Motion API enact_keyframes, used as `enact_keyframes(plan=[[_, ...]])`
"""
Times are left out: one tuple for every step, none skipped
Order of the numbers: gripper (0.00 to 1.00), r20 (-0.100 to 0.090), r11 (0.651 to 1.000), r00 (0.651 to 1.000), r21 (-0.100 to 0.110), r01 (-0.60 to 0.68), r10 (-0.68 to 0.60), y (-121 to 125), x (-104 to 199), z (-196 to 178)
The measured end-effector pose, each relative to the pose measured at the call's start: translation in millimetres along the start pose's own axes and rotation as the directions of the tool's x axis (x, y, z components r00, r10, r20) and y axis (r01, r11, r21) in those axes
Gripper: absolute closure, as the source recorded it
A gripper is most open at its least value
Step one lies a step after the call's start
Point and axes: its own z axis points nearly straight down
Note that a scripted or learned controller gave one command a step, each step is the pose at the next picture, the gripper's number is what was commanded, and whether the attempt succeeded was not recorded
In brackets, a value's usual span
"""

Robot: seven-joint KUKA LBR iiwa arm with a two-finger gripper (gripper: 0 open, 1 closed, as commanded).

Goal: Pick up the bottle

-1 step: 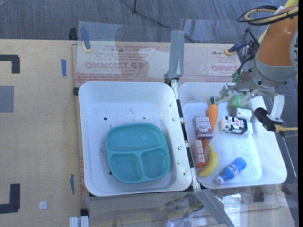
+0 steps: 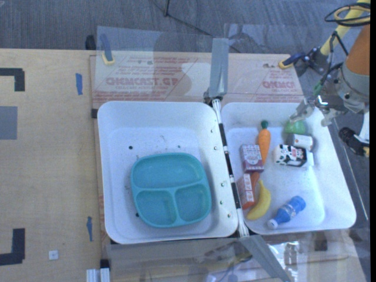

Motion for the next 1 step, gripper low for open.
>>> enact_keyframes(plan=[[0.00,-0.002,0.999,0.999,0.002,-0.047,0.047,-99.8,12.2,18.7]])
